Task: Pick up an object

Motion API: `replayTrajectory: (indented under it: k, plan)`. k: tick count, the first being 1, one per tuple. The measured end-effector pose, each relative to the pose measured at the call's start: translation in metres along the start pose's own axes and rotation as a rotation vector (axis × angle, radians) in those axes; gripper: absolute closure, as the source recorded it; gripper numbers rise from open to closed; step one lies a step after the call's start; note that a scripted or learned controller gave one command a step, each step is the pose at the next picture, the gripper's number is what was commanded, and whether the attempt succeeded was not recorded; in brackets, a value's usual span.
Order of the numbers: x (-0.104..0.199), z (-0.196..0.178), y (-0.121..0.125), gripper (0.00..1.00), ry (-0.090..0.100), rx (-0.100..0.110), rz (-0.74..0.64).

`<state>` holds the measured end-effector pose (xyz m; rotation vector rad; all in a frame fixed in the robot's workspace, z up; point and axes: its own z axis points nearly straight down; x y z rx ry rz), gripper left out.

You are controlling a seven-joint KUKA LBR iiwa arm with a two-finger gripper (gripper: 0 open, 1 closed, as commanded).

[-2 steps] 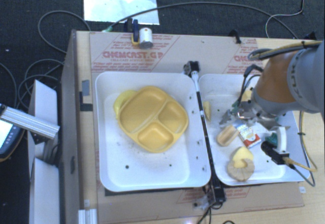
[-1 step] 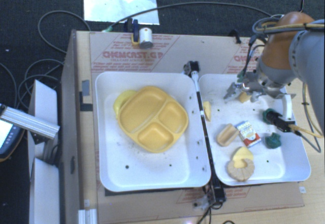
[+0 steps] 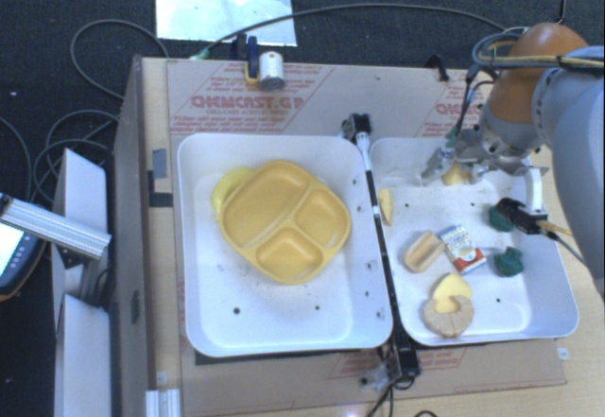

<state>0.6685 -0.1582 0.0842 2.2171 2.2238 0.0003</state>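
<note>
A grey robot arm with an orange band [image 3: 529, 46] reaches in from the right over a worktop [image 3: 284, 89] carrying two shallow white bins side by side. Its gripper [image 3: 461, 165] sits low at the far end of the right bin [image 3: 548, 311], its metal fingers [image 3: 437, 165] spread apart on either side of a small pale yellow object [image 3: 458, 174] lying on the bin floor; whether the fingers actually press on it cannot be told from this angle.

The rest of the right bin holds a scatter of small toys: a tan bread-shaped piece [image 3: 422, 251] beside a red and white packet [image 3: 462, 251], a yellow wedge [image 3: 452, 288] touching a tan ring-shaped piece [image 3: 448, 315] near the front edge, a dark green piece [image 3: 509, 261] at the right, and another dark item [image 3: 505, 215] just behind it near a cable. A thin yellow slice [image 3: 385, 206] lies against the wall next to the divider between the bins.

The left bin [image 3: 227, 321] carries a large yellow compartment tray [image 3: 284, 221], tilted, resting over another yellow item [image 3: 227, 186] that peeks out at its far left.

Behind the bins, a small cylinder with a yellow and blue fitting [image 3: 261, 65] stands on the worktop.
</note>
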Motion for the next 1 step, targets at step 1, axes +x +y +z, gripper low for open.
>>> replayTrajectory:
  k: [1]
  plan:
    - [-0.0253,-0.0015,0.0007,0.00,-0.001,-0.003,0.001]
